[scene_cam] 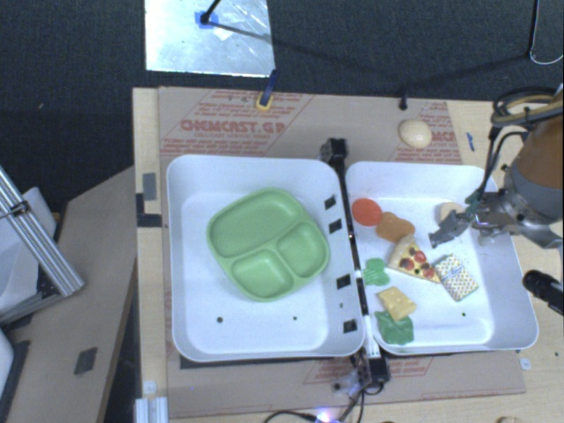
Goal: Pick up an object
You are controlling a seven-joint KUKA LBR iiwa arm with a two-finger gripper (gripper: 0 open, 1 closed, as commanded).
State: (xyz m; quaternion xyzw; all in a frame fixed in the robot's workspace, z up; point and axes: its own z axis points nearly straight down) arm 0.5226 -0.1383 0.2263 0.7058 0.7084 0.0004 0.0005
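The right bin [507, 322] holds several toy foods: a red round piece [367, 211], a brown lump [395, 227], a pizza slice [414, 260], a patterned small box [456, 277], a yellow wedge [397, 302] and two green pieces [376, 272] [396, 328]. My gripper [443, 230] hangs low in this bin, just right of the pizza slice and above the patterned box. A pale beige piece [448, 210] lies right beside the gripper's upper edge. Nothing is visibly held.
The left bin [194, 324] carries a green divided plate [267, 243]. A dark divider [346, 236] runs between the bins. A beige egg-like item [415, 132] rests on the cardboard behind the right bin. The arm [538, 183] enters over the right bin's right rim.
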